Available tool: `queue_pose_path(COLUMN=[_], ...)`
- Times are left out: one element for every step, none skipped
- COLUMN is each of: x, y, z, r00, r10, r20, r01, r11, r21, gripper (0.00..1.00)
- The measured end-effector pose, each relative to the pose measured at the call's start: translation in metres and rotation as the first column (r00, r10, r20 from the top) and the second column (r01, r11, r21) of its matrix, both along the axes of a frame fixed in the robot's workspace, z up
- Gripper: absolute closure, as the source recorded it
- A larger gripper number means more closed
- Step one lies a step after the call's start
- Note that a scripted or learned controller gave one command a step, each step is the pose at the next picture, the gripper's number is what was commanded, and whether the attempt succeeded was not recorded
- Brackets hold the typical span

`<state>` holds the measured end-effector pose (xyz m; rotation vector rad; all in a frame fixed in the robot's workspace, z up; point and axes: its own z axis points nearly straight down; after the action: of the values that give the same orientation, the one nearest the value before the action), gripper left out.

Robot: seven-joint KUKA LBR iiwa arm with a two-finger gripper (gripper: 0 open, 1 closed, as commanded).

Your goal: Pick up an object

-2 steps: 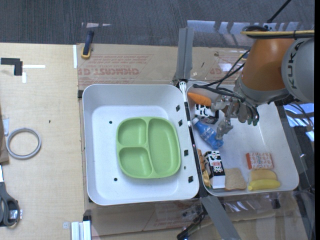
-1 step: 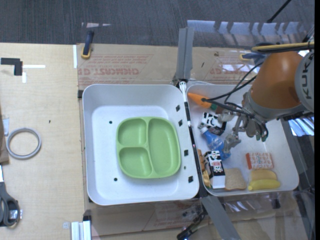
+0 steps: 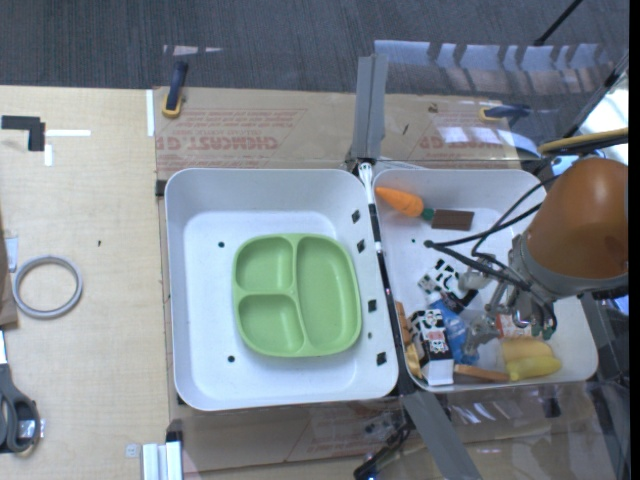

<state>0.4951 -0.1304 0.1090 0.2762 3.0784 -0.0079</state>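
My gripper [image 3: 489, 318] hangs low in the right bin [image 3: 520, 183], under the arm's orange band [image 3: 588, 218]. It is over a cluster of small items: a blue packet [image 3: 458, 332], a black-and-white carton [image 3: 434, 334] and a yellow toy [image 3: 530, 358]. An orange carrot [image 3: 402, 202] and a brown block [image 3: 452, 219] lie at the bin's far side, apart from the gripper. Cables and the wrist hide what lies directly beneath it.
A green divided plate [image 3: 298, 294] sits in the middle of the left bin [image 3: 190, 268]. On the bench to the left lie a roll of grey tape [image 3: 45, 286] and scissors [image 3: 15, 420]. A metal divider [image 3: 368, 108] stands behind the bins.
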Motion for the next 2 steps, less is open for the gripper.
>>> queue_pose_path(x=[0.074,0.015], y=[-0.072,-0.066], z=[-0.001,-0.001], r00=[0.996,0.991], r10=[-0.089,-0.133], r20=[-0.010,-0.007], r01=[0.089,0.133], r11=[0.996,0.991], r21=[0.003,0.002], gripper=[0.00,0.00])
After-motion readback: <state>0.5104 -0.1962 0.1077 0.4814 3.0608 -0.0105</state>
